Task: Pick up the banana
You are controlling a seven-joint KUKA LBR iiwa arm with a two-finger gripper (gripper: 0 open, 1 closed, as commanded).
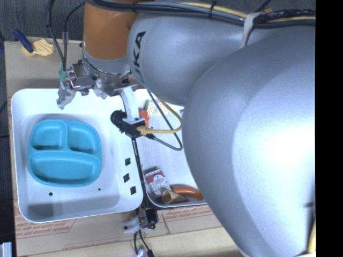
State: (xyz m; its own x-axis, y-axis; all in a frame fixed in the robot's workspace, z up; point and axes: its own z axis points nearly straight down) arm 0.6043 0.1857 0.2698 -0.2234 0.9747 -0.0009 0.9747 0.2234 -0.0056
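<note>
From my camera, the arm (225, 90) takes up most of the right and upper part of the view, its grey body sweeping in from the right and its orange band (107, 20) sitting at the top centre. Below that band the wrist ends in the gripper (67, 92), which hangs over the far edge of the left bin (21, 159), near its upper-left corner. I cannot tell whether the fingers are open or closed: the metal parts there are small and blurred together, and I see nothing between them.

Inside the left bin lies a blue divided plate (65, 151), flat on the bin floor, with two small compartments on its far side and one long one on the near side. It sits well apart from the gripper, lower in the view.

The right bin (153, 199) is mostly hidden under the arm. In the visible strip near its front edge I see a small red-and-white packet (155, 182), a brownish item (168, 197) just beside it, and an orange elongated thing (188, 190) touching or nearly touching that. I cannot make out the banana with any confidence.

On the counter (32, 58) beyond the left bin, a yellowish object with a blue handle (33, 45) lies near the upper-left corner.
</note>
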